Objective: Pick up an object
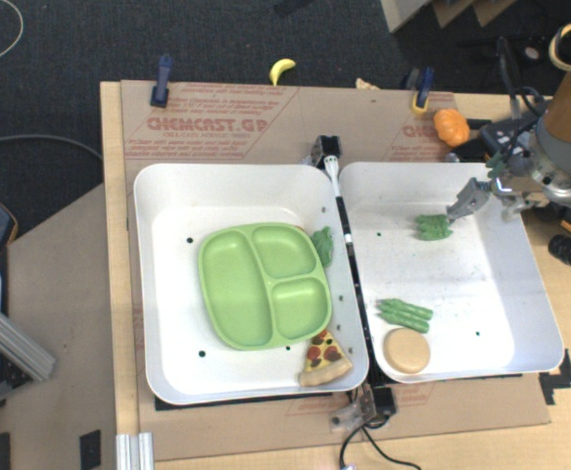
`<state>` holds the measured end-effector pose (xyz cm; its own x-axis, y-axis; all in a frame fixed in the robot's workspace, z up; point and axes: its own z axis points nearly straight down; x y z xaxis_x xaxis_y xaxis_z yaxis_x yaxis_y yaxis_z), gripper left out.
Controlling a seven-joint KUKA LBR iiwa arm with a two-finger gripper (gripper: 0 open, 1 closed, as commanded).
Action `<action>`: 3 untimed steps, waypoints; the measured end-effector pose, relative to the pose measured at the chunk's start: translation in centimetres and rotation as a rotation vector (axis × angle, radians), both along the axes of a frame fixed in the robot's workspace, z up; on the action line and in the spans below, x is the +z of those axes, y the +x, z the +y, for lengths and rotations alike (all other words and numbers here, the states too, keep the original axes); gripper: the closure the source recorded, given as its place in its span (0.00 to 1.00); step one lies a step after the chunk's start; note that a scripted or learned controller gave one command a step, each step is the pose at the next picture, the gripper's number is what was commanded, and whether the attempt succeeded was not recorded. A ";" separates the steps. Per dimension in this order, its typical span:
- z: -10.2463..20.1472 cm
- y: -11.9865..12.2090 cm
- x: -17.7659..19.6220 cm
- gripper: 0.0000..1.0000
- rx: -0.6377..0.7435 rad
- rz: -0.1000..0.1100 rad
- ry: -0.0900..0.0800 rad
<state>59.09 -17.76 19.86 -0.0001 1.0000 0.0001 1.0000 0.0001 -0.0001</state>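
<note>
Nothing is lifted yet, as far as we can see. Our gripper (464, 204) sits low over the right bin (520, 292), near its back-right corner, tips just beside a small green leafy toy (433, 227), maybe touching it; we can't tell for sure. Whether the hand is wide or narrow, we can't tell either, since the view is too small and blurred there.

We judge the job at approx. the reach stage: closing and lifting are left.

Other picks in that bin: 1 green bean pod (404, 311) and 1 tan round cookie (406, 351) just below it. The left bin (158, 262) has a green divided plate (263, 284) and a pizza slice (324, 357) at its front corner.
</note>
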 end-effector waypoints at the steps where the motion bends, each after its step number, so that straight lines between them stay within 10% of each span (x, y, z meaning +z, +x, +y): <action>1: 1.5 5.2 -11.7 0.00 0.004 -0.004 -0.001; 2: 1.4 5.0 -10.2 1.00 0.002 -0.004 -0.002; 3: 11.2 7.5 -0.7 1.00 0.010 -0.011 0.001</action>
<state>66.60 -6.54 19.18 -0.0097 1.0000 0.0011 0.9999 0.0097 0.0111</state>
